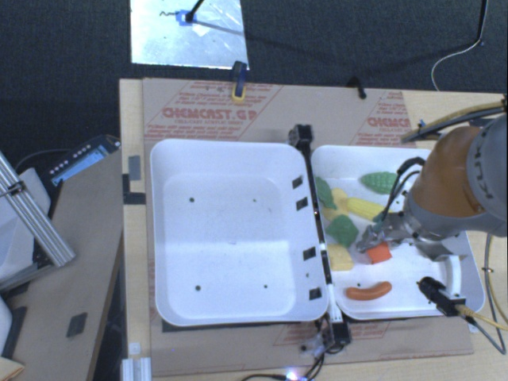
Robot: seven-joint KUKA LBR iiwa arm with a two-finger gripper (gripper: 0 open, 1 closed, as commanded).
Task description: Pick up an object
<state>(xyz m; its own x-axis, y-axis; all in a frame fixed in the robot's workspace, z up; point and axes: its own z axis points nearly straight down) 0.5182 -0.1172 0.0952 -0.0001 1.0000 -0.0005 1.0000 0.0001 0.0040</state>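
My two-finger metal claw (373,240) hangs low in the right-hand shallow white plastic bin (468,288), its tips just above a small orange-red block (380,253); I cannot tell whether they are apart or together, nor whether they touch the block. Just left of it lies a dark green leafy toy (343,228), with a yellow corn-like piece (361,207) above and a lighter green ridged toy (379,182) beyond (all plastic, by the look). An orange-brown sausage (368,291) lies near the front wall. The left-hand white bin (171,205) sits alongside.
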